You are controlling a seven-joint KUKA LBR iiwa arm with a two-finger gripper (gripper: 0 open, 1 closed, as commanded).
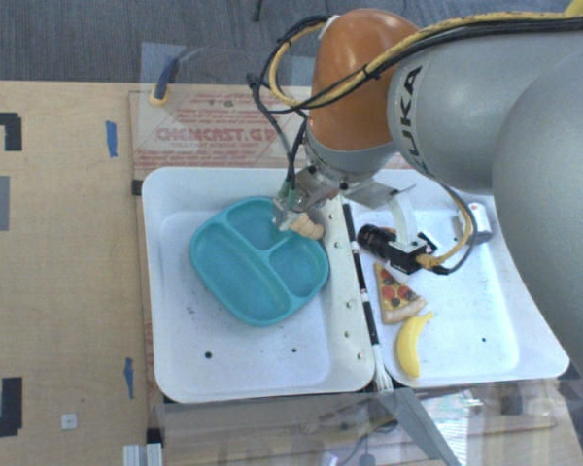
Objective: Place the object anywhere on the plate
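Hovering over the teal plate [257, 265], the tool [293, 212] pinches a tan object [306, 226].

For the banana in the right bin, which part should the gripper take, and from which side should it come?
Probably the middle of the banana, coming straight down from above. It lies flat and curved on the floor of the right bin, apart from the pizza slice. The gripper should close across its narrow width, where the body looks thickest.

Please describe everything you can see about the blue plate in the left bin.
The plate is teal, seemingly plastic, an oval with rounded corners, divided by raised ridges into three compartments. It lies flat on the floor of the left bin, turned diagonally, toward the bin's right side. The gripper and a small tan object are over its upper right rim.
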